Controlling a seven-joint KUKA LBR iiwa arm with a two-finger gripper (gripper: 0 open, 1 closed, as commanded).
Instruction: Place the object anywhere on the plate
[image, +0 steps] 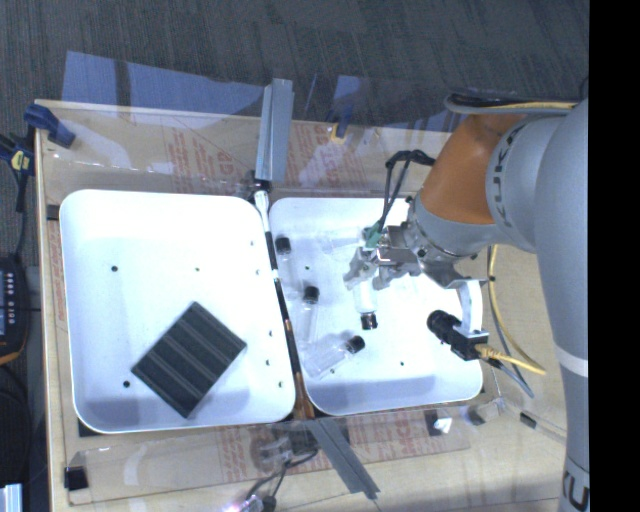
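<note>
A dark grey ribbed square plate (190, 358) lies tilted in the left bin (100, 215), toward its front. Several small clear vials with black caps lie scattered in the right bin (420, 385): one near the divider at the back (283, 243), one further forward (311, 294), one at the centre (367, 315) and one lying flat toward the front (335, 352). My gripper (372, 268) hangs over the middle of the right bin, just above the centre vial. Whether it touches that vial is unclear.
The grey arm with its orange band (470, 190) covers the right bin's back right corner. A black fitting (452, 335) with a yellow cable sits by the bin's right wall. A raised divider (278, 300) separates the two bins.
</note>
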